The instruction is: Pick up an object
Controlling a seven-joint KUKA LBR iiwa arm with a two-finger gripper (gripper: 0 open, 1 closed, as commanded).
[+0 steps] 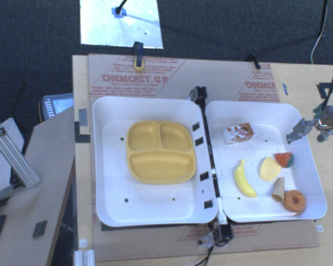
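Pincer (297, 131) hovers at right bin's (266, 111) edge, near strawberry (284, 159).

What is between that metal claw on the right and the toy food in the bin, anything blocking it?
Nothing visible does. The gripper hangs at the right bin's far right rim, and the strawberry, lemon piece, banana, donut and small carton lie uncovered on the bin floor.

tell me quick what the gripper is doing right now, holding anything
Gripper: holding nothing, at the right bin's right rim; open or closed cannot be told.
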